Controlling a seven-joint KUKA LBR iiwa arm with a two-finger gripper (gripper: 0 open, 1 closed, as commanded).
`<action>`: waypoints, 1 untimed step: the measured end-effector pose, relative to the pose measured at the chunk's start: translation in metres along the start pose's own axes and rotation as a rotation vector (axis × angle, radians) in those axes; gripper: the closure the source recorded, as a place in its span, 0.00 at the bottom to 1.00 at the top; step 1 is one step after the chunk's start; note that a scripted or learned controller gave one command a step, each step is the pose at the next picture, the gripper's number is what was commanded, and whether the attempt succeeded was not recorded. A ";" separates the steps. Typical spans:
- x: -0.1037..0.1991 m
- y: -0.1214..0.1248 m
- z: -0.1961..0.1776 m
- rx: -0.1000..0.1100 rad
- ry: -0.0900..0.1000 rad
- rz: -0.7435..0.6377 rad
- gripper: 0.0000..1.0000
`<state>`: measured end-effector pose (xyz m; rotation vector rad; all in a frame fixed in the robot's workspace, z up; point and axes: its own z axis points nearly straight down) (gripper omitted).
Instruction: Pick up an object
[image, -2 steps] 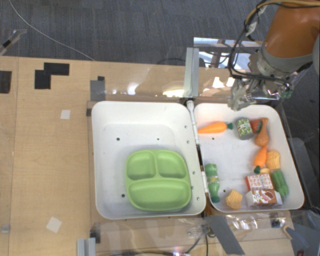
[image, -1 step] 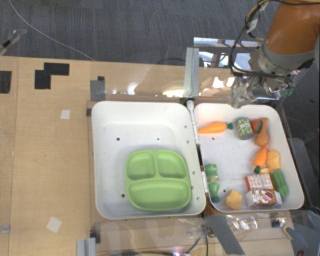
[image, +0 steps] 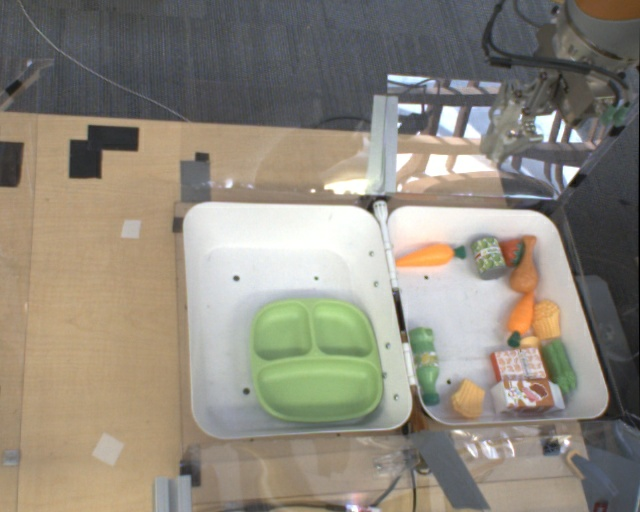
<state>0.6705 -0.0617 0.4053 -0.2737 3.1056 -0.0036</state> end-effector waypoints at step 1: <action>0.043 -0.068 0.158 -0.007 0.022 -0.192 1.00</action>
